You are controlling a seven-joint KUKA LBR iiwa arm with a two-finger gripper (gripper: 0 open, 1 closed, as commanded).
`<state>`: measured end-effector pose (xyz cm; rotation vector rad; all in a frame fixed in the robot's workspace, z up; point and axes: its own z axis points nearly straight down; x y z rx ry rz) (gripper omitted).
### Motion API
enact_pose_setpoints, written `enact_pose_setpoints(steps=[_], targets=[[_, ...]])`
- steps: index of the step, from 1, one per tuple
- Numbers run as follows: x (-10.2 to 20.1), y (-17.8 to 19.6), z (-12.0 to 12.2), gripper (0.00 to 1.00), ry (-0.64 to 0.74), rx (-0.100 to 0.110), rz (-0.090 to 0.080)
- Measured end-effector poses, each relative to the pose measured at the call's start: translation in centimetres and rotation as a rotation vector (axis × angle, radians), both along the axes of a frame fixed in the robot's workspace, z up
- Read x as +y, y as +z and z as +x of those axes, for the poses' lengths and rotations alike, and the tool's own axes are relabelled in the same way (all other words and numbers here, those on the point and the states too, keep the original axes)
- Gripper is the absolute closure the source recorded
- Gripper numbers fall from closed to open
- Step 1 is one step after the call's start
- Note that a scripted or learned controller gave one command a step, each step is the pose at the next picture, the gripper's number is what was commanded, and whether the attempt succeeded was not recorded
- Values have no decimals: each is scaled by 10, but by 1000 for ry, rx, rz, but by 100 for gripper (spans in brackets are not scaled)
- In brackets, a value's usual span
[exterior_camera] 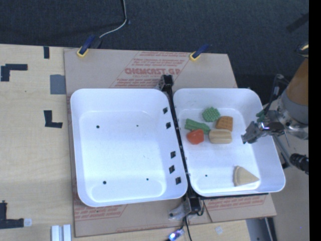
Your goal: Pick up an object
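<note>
The right bin (pixel 251 99) holds a cluster of toy foods: a green bumpy piece (pixel 211 114), an orange-brown block (pixel 224 122), a tan roll (pixel 220 136), a red tomato-like piece (pixel 195 136) and a green strip (pixel 192 124). A tan wedge (pixel 244 175) lies apart near the bin's front right corner. My gripper (pixel 252 133) hangs over the bin's right side, to the right of the tan roll and clear of it. I see nothing between its fingers.
The left bin (pixel 80 149) sits beside the right one, joined by a black clip strip (pixel 173 134). Both rest on a cardboard sheet (pixel 145 69) on the wooden bench. A cable (pixel 120 14) runs along the back.
</note>
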<state>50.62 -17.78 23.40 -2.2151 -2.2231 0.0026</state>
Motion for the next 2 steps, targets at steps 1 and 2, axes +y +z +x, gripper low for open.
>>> enact_pose_setpoints(steps=[1,2], targets=[[-2,11,0,100,-1,-1,-1],[-1,20,0,100,0,-1,-1]])
